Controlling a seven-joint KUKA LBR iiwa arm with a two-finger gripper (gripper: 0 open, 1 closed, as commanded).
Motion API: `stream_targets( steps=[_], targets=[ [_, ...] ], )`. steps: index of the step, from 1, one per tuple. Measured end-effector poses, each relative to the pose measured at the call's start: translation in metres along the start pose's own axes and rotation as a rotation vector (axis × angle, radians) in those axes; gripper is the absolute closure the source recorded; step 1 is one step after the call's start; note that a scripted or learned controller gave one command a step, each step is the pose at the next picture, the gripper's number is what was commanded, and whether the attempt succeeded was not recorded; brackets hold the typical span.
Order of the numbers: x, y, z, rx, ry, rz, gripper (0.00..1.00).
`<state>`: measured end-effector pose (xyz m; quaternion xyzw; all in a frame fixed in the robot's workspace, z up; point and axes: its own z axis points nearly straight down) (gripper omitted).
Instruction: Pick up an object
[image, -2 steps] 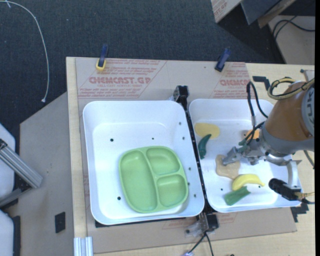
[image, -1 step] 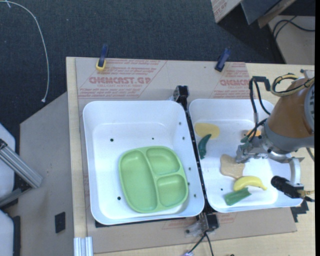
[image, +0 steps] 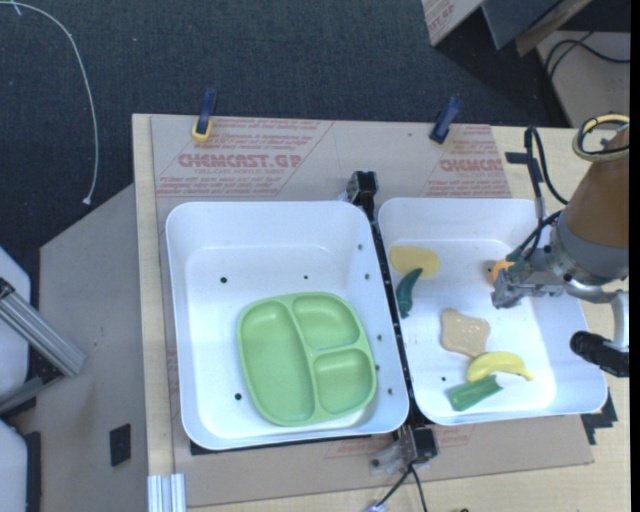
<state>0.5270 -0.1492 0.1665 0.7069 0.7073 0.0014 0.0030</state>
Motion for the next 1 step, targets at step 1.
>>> stream_targets(
  steps=[1],
  targets=[
    [-0.0004,0.0020,-0.0538,-0.001,0.000,-0.001,1.00]
  ],
)
